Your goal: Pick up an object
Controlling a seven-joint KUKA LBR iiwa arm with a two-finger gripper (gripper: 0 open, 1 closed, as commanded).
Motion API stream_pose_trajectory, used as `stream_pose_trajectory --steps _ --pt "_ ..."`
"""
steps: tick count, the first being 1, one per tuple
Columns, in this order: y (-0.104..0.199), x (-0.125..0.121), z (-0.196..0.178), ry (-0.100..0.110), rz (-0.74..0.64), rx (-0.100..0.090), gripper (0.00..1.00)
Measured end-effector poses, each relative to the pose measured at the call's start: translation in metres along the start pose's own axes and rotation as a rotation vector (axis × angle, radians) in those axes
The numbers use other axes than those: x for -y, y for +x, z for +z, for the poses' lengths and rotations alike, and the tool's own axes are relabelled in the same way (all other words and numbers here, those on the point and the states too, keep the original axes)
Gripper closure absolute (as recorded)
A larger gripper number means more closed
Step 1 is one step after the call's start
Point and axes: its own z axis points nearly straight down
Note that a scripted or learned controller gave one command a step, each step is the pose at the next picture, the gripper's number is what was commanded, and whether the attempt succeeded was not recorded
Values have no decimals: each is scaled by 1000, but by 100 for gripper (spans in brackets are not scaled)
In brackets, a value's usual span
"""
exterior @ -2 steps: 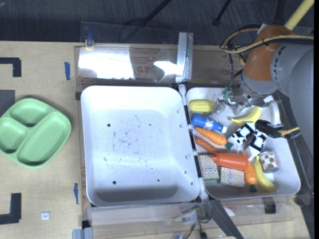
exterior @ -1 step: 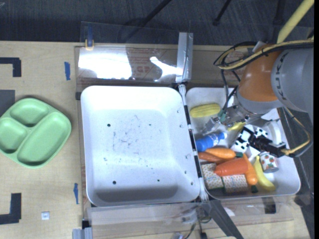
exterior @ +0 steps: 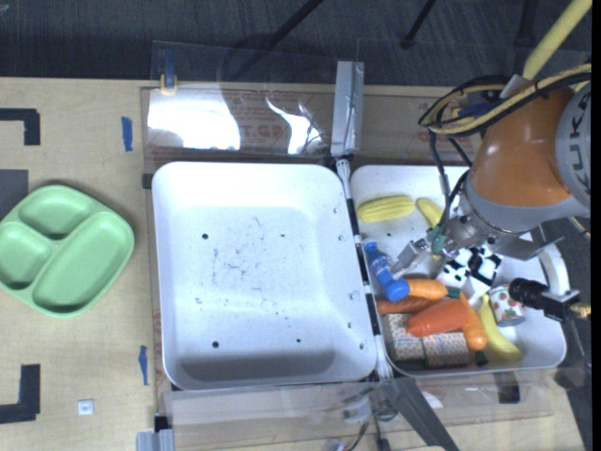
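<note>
In the camera view we look down on two white bins side by side. The left bin (exterior: 249, 271) has a bare scuffed floor. The right bin (exterior: 549, 346) is crowded, and the arm (exterior: 521, 158) reaches in over it from the right.

The gripper (exterior: 434, 245) hangs low over the upper middle of the right bin. How far the claw is open, and whether it has hold of anything, we cannot tell: the wrist and cables hide most of it.

Our candidates all lie in that bin. A corn cob (exterior: 385, 209) rests near the top rim, just beside a small yellow piece (exterior: 430, 211). Below them a blue bottle (exterior: 383, 275) lies along the left wall, touching a small carrot (exterior: 430, 289). A larger orange carrot (exterior: 443, 318) lies under that, with a banana (exterior: 496, 334) curving along its right end. A black and white checkered thing (exterior: 474, 263) sits just right of the gripper.

We judge the step in hand to be the descent onto a target. To do it well, we should centre over one item and avoid straddling two, since the pieces touch. The small carrot looks nearest, but its neighbours crowd it. We would close across its narrow width and lift straight up. A green divided plate (exterior: 61, 249) sits well apart on the bench.
</note>
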Motion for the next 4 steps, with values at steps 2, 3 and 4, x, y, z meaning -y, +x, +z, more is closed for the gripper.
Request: stream_pose_trajectory --steps 2,3,4 --pt "-62 34 34 -2 84 3 0" --pt "-127 -33 75 -25 240 17 0" --pt "-138 -71 78 -33 151 26 0"
